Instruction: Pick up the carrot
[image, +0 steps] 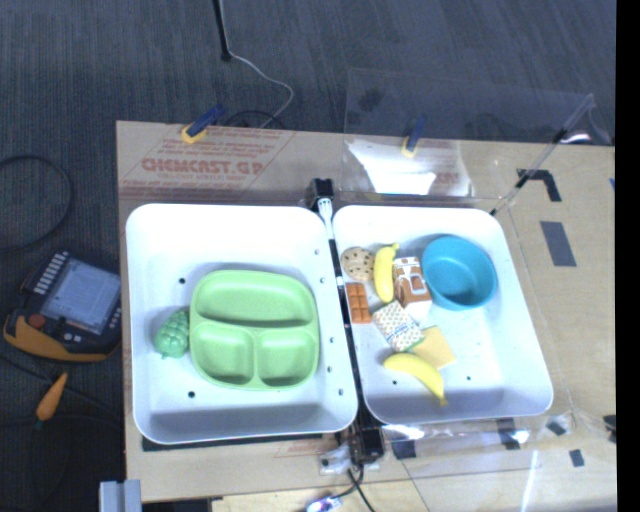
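Carrot (50, 396): I take it to be the small orange piece with a greenish tip. It lies on the dark floor, off the bench's (130, 160) left edge near the front corner, well apart from both bins. Nothing grips it, so the whole pick is left. My gripper's state I cannot tell.

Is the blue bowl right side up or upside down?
Right side up. The bowl shows its open hollow and rim from above, in the right bin.
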